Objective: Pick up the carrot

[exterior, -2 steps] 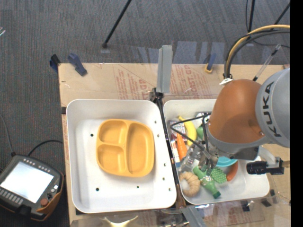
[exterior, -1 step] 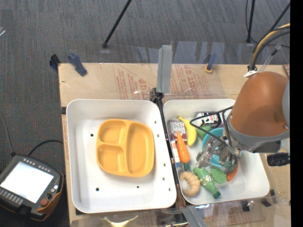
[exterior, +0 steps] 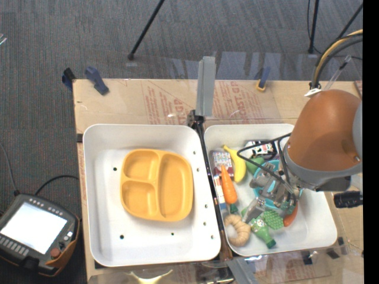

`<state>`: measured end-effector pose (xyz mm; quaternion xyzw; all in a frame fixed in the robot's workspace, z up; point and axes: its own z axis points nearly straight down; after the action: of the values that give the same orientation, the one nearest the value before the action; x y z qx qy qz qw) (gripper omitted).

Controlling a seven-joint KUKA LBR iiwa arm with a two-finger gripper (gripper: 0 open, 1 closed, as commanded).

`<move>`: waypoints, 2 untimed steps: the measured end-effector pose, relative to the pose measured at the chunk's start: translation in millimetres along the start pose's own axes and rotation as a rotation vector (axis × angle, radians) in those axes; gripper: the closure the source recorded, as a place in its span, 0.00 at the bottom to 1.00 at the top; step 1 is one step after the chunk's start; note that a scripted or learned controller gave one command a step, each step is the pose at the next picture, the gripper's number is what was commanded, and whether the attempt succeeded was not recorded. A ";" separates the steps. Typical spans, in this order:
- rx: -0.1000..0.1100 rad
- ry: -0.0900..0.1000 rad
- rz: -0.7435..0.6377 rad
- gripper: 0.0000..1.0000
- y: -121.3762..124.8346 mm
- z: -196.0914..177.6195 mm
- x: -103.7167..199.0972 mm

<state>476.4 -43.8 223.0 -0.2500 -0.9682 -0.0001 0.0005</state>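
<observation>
The carrot [exterior: 228,189] lies along the left wall of the right bin [exterior: 314,232], beside a banana [exterior: 237,162]. The tool [exterior: 266,201] hangs just right of it over other toys; its opening cannot be told. A yellow plate [exterior: 157,184] sits in the left bin [exterior: 100,152]

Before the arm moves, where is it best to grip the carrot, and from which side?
Probably at mid-body of the carrot, coming straight down from above. It lies flat and lengthwise beside the right bin's left wall, green top toward the near edge. Fingers should close across its narrow width, though the wall and the banana leave little room.
</observation>
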 end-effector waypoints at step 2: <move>-0.001 0.002 -0.149 0.00 84.4 36.7 -7.1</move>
<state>523.5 26.6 186.3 -0.1770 -0.9842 -0.0006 0.0013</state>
